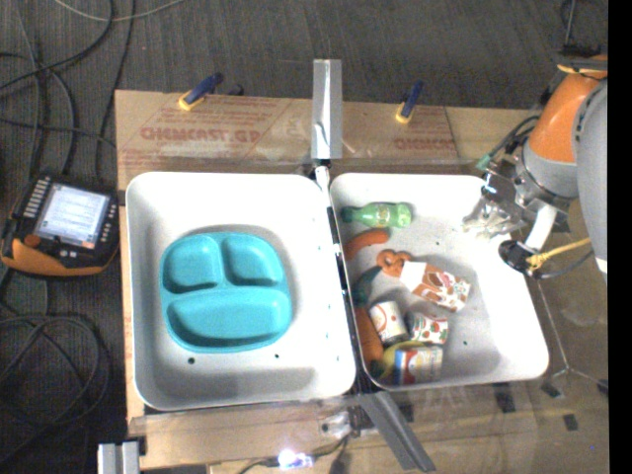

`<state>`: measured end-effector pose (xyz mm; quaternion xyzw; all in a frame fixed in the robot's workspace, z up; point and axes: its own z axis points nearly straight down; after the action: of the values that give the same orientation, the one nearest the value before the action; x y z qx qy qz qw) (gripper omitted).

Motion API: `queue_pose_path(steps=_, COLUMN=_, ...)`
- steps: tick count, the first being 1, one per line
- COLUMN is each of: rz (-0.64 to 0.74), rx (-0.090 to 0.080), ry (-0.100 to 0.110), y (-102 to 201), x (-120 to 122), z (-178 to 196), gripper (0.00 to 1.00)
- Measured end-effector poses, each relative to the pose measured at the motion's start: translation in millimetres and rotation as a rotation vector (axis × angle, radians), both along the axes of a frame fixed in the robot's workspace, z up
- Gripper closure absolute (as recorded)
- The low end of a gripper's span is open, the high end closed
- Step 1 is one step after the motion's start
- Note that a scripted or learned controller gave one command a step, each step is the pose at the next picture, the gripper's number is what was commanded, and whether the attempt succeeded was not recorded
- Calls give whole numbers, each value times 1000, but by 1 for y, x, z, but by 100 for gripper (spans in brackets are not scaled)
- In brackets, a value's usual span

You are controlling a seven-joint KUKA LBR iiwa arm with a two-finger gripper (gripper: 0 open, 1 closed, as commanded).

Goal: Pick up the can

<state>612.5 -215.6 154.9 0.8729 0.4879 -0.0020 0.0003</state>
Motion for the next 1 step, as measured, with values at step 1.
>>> queue_pose_path(steps=1, rz=-295, rx=-2, ry=0, y=34, x=-10, z=82, gripper=100)
